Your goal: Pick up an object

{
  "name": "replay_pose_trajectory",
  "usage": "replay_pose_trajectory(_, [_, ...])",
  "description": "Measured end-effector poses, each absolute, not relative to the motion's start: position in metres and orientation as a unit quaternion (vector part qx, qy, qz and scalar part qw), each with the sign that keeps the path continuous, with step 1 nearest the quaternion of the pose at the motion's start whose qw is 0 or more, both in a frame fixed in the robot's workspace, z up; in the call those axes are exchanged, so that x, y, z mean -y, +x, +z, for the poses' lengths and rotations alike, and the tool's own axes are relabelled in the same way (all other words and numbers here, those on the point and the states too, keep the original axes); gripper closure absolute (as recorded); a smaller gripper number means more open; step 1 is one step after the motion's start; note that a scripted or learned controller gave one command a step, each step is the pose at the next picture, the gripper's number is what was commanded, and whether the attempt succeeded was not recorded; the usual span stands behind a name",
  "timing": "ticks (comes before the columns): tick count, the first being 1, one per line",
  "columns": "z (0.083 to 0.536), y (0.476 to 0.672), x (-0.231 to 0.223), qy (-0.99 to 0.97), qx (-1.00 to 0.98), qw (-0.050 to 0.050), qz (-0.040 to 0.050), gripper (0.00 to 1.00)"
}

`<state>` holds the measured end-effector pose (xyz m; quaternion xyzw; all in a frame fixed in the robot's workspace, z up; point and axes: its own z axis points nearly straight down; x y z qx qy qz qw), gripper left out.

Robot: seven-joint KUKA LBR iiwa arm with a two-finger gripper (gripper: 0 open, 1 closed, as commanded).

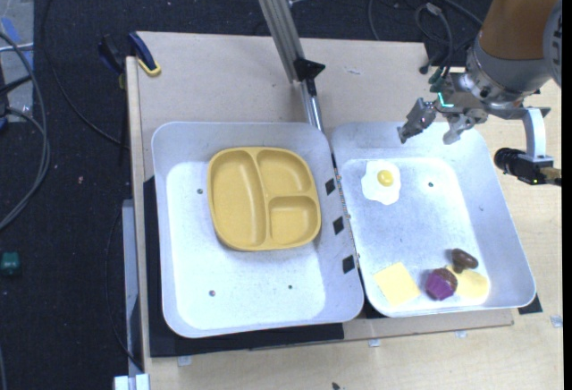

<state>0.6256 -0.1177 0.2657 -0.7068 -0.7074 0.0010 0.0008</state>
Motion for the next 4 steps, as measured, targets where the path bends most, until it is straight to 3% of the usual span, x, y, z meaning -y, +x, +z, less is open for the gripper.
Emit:
replay_pose_trajectory(1, [0.267, 0.626, 0.118, -0.707, 0.708, 0.000, 0.0002, 0.00])
replay_pose_trajectory(2, [0.211, 0.633, 0.111, -0.706, 0.708, 0.000, 0.0009, 0.00])
replay_pose_trajectory(3, [0.157, 0.623, 0.112, -0.707, 0.707, 0.001, 0.0013, 0.00])
replay_pose_trajectory(4, [0.109, 0.630, 0.117, -0.707, 0.707, 0.000, 0.0009, 0.00])
